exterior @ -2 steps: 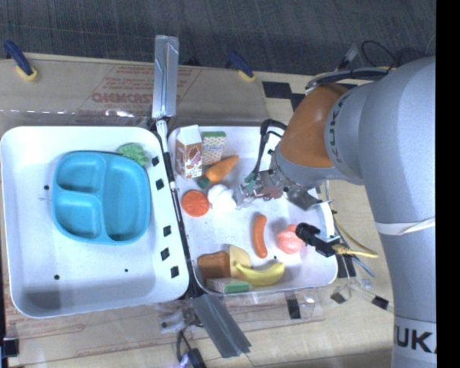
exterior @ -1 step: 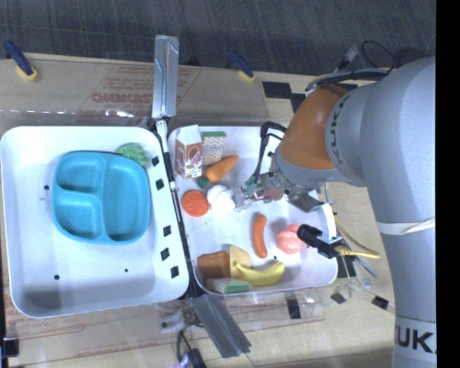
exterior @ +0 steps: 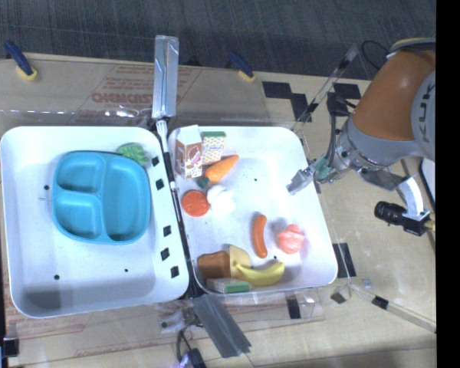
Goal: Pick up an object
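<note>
Down at the near edge of the right bin [exterior: 316, 228], a banana [exterior: 262, 272] curls beside a brown piece [exterior: 213, 264], with a green block [exterior: 228, 286] just in front. Moving up: a sausage [exterior: 259, 234] stands next to a pink lump [exterior: 290, 238]. Further in, a red tomato [exterior: 195, 202] touches a white ball [exterior: 220, 198], then the carrot [exterior: 221, 167] and small cartons [exterior: 188, 157] at the far side. Left bin [exterior: 23, 228]: a blue divided plate [exterior: 103, 196], something green [exterior: 135, 154] behind it. The hand [exterior: 300, 181] hovers over the right bin's right rim, gripping nothing, and whether it's released or clenched, can't tell.
</note>
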Controlling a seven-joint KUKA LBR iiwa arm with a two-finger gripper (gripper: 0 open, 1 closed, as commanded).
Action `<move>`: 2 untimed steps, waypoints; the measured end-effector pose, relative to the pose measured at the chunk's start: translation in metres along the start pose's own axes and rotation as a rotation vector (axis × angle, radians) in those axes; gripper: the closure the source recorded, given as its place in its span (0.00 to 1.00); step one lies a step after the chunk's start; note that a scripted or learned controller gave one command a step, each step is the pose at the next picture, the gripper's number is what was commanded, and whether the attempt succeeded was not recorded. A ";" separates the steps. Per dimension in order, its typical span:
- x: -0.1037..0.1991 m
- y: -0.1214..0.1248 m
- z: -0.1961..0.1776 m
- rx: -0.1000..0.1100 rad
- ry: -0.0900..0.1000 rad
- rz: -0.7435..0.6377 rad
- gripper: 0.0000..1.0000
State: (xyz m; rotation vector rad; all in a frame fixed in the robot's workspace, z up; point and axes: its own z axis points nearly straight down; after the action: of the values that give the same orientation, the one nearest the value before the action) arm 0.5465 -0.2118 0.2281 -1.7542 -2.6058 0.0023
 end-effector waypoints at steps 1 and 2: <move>0.001 0.000 0.001 0.002 0.002 0.000 0.00; 0.002 0.002 0.137 0.000 0.002 -0.047 0.00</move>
State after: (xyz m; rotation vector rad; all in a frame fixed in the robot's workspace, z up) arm 0.5475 -0.2091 0.0911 -1.6917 -2.6454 0.0003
